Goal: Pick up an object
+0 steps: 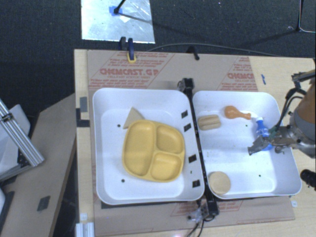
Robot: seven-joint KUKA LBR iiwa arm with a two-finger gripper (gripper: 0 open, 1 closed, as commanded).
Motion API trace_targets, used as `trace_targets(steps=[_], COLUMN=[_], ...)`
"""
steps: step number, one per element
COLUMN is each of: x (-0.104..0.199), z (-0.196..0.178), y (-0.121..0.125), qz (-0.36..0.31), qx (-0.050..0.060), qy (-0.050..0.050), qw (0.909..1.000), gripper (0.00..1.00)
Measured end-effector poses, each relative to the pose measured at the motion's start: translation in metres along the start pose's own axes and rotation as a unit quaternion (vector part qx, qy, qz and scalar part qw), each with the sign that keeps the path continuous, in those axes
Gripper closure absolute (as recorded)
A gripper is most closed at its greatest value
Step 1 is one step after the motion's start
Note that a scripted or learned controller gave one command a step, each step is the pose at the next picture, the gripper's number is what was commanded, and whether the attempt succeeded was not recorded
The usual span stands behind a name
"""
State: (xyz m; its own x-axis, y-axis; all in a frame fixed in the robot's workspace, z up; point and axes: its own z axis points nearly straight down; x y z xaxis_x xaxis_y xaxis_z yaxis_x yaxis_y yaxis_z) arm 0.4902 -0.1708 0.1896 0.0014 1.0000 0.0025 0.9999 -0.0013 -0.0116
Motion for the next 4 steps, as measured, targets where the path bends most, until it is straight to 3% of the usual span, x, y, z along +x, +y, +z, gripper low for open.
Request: trace_targets(steps=[1, 3, 4], x=[0.000, 0.001, 0.001], z=[-0.006, 0.100, 0.105], y=[0.003, 0.011, 0.011], qz=[-0.002, -0.001, -0.001], qx=[-0.006, -0.004, -0.006], qy=[-0.002, 0.000, -0.001], qw=[1.0000, 1.0000, 1.0000], gripper=[0.00, 0.00, 0.00])
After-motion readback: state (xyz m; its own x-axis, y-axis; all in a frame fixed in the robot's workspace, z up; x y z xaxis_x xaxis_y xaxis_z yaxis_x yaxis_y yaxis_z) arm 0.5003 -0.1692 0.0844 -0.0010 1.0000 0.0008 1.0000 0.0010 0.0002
